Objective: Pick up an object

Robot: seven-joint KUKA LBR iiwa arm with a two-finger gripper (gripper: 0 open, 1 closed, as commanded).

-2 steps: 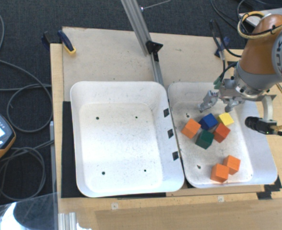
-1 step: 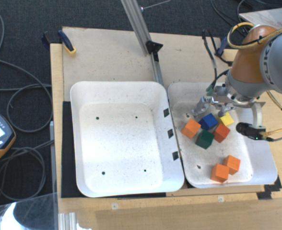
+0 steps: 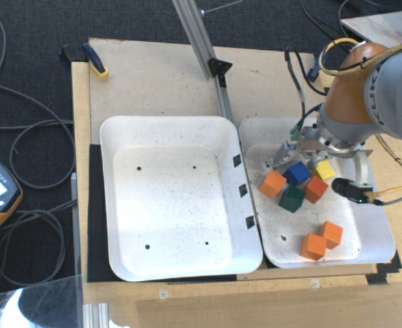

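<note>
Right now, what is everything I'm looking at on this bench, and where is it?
Bins: 2, white, side by side; left bin, right bin.
Orange cubes: 4, right bin; two in the cluster, two near the front.
Blue cube: 1, cluster.
Green cube: 1, cluster.
Yellow cube: 1, cluster.
Clamp: 1, blue and yellow, far left corner.
Pole: 1, grey, behind bins.
Arm: 1, grey and orange, over the cluster.

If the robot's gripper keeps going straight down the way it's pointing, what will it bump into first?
Most likely the blue cube. The gripper points down into the right bin just above the cluster of blocks, and the blue cube lies right under its tip. Depth is hard to judge from this slanted view, so the yellow cube beside it is possible too.
</note>
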